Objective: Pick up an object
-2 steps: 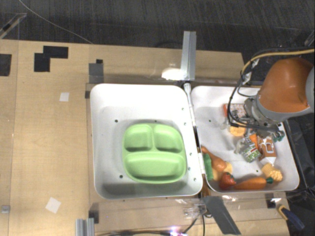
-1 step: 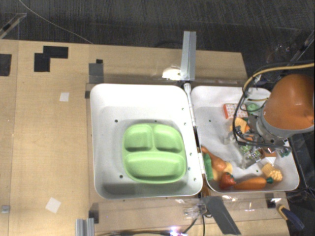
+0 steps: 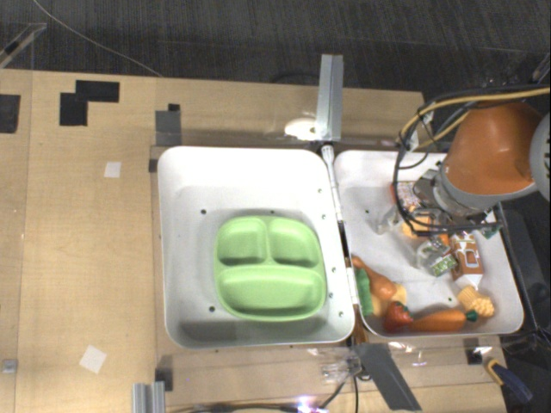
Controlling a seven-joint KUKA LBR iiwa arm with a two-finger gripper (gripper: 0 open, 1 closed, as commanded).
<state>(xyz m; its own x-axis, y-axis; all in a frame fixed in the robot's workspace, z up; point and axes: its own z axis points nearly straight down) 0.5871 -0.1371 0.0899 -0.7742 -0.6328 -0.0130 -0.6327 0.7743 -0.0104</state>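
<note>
**Arm over right bin, end effector state unreadable**

Arm (image 3: pixel 495 149) comes in from 3 o'clock, orange band covering the right bin's (image 3: pixel 366 175) 1 o'clock corner. End effector (image 3: pixel 428 231) sits low among cables and clutter; can't tell if it's released or clenched, and nothing visibly between its tips. Toy food is piled along the right bin's 6 o'clock edge: carrot (image 3: pixel 439 319), corn (image 3: pixel 476 301), tomato (image 3: pixel 397 317). Items right under the wrist too jumbled to identify. Left bin (image 3: pixel 185 231) holds a green tray (image 3: pixel 269 268), near centre. Worktop (image 3: pixel 77 256) runs out of shot at 9 o'clock.
</note>
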